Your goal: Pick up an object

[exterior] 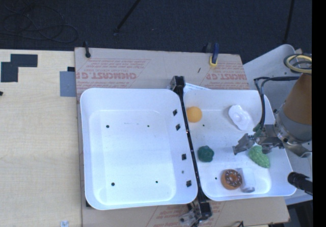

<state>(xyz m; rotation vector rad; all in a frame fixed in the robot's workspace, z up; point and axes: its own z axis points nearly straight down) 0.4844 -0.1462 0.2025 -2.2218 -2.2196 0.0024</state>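
Lying just beneath and to the right of the claw (249, 144), a light green leafy object (260, 157) is seen on the floor of the right bin (219, 106), close to that bin's right wall. The claw's dark fingers are seen spread apart, one reaching out toward the left at a slant and the other sitting nearer the wrist, and nothing is seen between them. Whether the nearer finger touches the green object cannot be told, since the two overlap in the picture. Up and slightly left of the claw, a white crumpled object (240, 117) is found near the back of the same bin. To the left of the claw and a little lower, a dark green round object (206, 153) is placed well apart from it. Farther up and left, an orange ball (194, 114) is seen beside the black divider (186, 139) between the bins. Below the claw and slightly left, a brown ring-shaped object like a doughnut (232, 179) is seen, with a small grey piece (248, 188) just beside it. Far to the left of the claw, past the divider, the left bin (91, 119) is found.
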